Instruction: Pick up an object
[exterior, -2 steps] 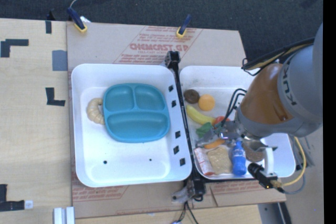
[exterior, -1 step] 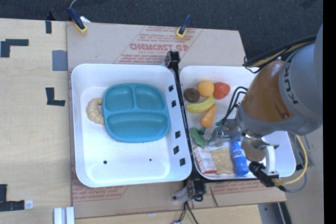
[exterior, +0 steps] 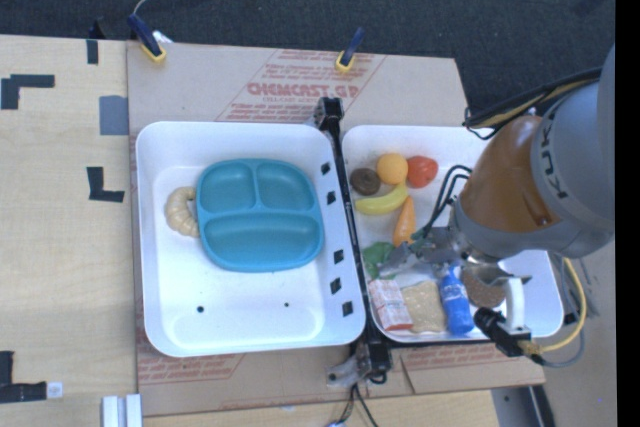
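Your left bin [exterior: 160,245]: blue divided tray [exterior: 260,215], beige ring-shaped piece [exterior: 181,211] touching its left edge. Your right bin [exterior: 545,315]: orange [exterior: 392,168], tomato [exterior: 423,171], brown round item [exterior: 365,181], banana [exterior: 380,203], carrot [exterior: 403,220], green item [exterior: 377,257], two packets [exterior: 405,305], blue bottle [exterior: 455,300]. The arm [exterior: 530,180] hangs over the right bin, gripper [exterior: 425,250] low beside the carrot.

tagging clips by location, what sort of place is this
Most likely a robotics lab bench set up for pick-up trials. Two white bins sit on cardboard clamped to the table, a grey and orange arm reaches over toy food such as a banana, and a divided blue plate lies beside.
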You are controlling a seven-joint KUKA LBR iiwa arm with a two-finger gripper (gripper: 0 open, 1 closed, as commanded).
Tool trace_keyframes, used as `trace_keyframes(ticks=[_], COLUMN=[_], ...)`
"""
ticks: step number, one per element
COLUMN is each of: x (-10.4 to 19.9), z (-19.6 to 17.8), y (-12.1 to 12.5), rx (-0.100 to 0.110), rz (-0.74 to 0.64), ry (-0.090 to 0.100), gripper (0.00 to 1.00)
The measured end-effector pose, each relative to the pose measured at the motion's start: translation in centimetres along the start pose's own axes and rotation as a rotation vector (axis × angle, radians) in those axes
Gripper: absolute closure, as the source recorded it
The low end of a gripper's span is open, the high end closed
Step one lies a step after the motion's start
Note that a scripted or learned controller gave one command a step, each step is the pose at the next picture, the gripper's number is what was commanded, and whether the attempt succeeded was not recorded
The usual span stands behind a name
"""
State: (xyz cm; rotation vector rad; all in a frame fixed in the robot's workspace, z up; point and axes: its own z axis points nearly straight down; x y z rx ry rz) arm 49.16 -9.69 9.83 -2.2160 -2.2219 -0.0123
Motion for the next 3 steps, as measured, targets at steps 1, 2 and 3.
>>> trace_keyframes(ticks=[1,2,3], x=[-0.7,-0.7,5.7], z=[1.2,0.2,-8.6], y=[7.9,7.9,11.6], rx=[-0.003,-0.003,0.002], rz=[0.001,0.001,0.001], ry=[-0.009,-0.011,-0.008], gripper=[0.0,1.0,1.0])
